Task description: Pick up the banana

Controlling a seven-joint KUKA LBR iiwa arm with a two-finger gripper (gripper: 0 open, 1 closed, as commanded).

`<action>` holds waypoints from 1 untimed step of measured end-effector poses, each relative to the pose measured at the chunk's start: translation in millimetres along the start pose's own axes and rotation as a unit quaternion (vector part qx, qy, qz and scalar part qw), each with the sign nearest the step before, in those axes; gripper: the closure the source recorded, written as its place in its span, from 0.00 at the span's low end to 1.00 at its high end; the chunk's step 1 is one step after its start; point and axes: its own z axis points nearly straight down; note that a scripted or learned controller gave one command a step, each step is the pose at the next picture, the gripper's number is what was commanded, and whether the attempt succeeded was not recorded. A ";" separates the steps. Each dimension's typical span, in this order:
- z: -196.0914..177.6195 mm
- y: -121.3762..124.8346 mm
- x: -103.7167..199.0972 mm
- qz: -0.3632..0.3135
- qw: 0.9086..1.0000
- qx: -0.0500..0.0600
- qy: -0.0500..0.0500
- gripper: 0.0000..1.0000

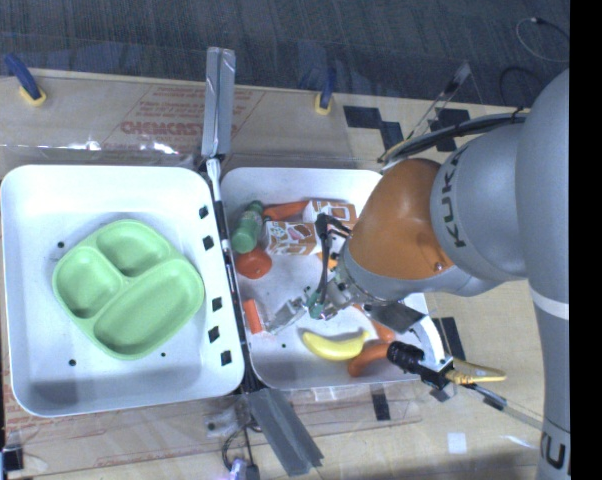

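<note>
Curved yellow banana (333, 345) just below tool (319, 306), tool state indeterminate; risk: snagging adjacent orange carrot (366, 359), missing banana.

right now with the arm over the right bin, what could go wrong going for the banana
1. The banana lies against the near wall of the right bin, so a finger may hit the wall first.
2. An orange carrot-like piece touches the banana's right end and could get pinched or dragged along.
3. The gripper sits just above the banana among crowded items such as the carton, so it might nudge those.
</note>
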 end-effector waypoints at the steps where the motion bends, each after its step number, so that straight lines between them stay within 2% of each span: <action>1: 14.8 -13.4 -7.9 -0.203 0.979 -0.001 -0.001 0.00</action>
